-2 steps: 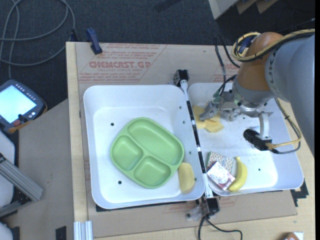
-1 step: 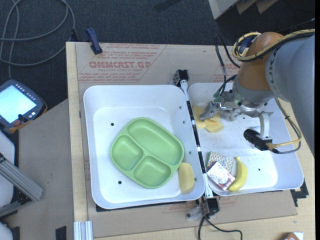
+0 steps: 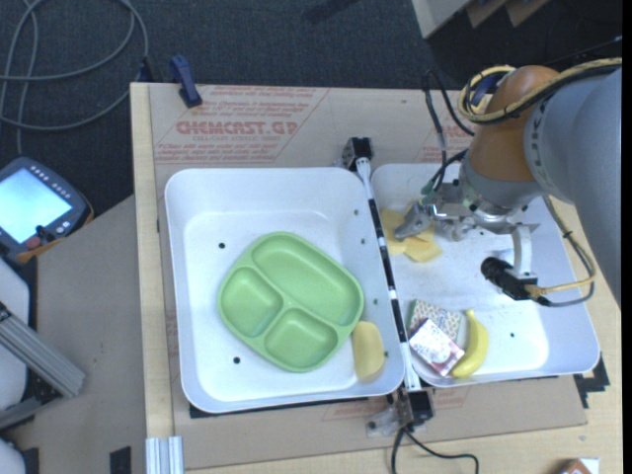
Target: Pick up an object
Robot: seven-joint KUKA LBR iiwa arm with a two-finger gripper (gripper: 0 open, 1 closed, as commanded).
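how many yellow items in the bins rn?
3. A pale yellow block beside the green tray in the left bin; a banana and a yellow piece in the right bin. The arm may hide more.

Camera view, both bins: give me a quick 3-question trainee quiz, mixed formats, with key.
1. True or false: the green divided plate lies in the left bin.
2. Multiple choice: the banana lies in the right bin beside
A. a blue clamp
B. a small red and white packet
C. a coiled cable
3. Fill in: the hand is low over the right bin's far left part, next to pale ____ pieces.

Key: 1 true. 2 B. 3 yellow. Whether the hand grips anything cannot be told from this view.
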